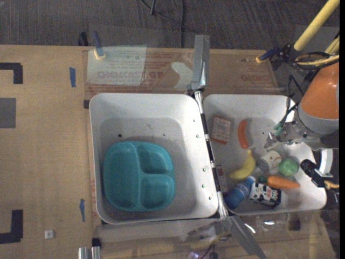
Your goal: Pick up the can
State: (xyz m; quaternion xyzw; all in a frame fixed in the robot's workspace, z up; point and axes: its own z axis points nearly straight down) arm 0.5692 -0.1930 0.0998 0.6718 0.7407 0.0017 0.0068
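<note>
Gripper [280,135] hovers just above can [269,160], prob. not touching, right bin [229,109].

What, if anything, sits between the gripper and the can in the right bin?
Nothing visible lies between them. The gripper hangs just above the can, which lies tilted in the right bin. The banana on its left and the green ball on its right crowd its sides.

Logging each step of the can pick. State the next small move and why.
Probably bring the end effector down and slightly toward the left bin, over the can. The can lies tilted in the right bin, just below the end effector, crowded by the banana, green ball and carrot, so the approach should be centred.
</note>
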